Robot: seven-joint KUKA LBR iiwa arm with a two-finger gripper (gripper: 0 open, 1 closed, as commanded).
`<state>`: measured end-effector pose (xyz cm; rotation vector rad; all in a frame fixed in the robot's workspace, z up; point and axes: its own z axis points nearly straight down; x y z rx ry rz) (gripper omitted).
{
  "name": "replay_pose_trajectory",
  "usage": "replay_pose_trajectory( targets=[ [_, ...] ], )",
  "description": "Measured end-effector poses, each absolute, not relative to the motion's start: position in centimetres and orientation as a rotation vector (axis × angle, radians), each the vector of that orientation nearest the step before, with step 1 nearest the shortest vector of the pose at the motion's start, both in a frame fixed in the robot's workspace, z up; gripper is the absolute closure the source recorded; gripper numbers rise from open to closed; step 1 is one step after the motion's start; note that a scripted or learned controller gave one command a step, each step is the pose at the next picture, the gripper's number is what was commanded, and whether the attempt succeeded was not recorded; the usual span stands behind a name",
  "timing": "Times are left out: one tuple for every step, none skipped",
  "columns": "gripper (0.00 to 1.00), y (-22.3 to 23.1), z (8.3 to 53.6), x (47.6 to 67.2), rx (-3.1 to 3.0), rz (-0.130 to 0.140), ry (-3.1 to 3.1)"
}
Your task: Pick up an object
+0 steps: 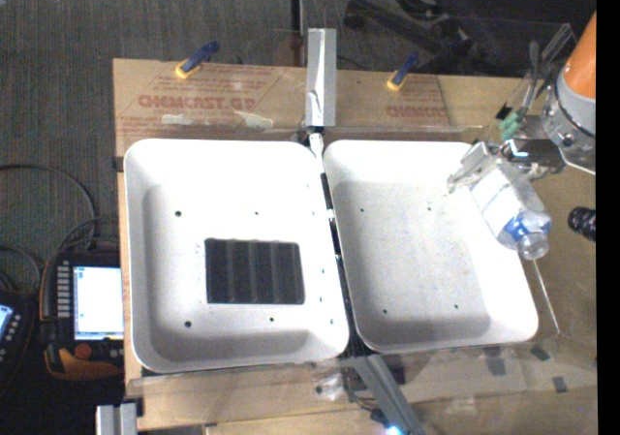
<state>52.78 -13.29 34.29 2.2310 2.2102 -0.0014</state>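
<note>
My gripper (pixel 496 168) hangs over the right edge of the right bin (pixel 407 326), reaching in from the right. A clear plastic bottle (pixel 513 215) with a blue label near its lower end is caught between the fingers. It is tilted, its free end pointing down and to the right, and it is lifted off the bin floor. The gripper is shut on the bottle's upper end. A dark ribbed rectangular block (pixel 255 271) lies flat in the middle of the left bin (pixel 155 181).
The two white bins sit side by side on a brown board (pixel 223 99), with a metal post (pixel 321 75) at the back between them. Yellow-and-blue clamps (pixel 197 59) hold the board's back edge. A handheld pendant (pixel 87 307) lies left of the bench.
</note>
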Motion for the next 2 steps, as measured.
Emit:
replay_pose_trajectory(
  targets=[
    [0.00,-21.7,39.0,54.5,2.327,-0.004,2.108],
    [0.00,-21.7,43.4,51.6,2.644,-0.004,1.693]
  ],
)
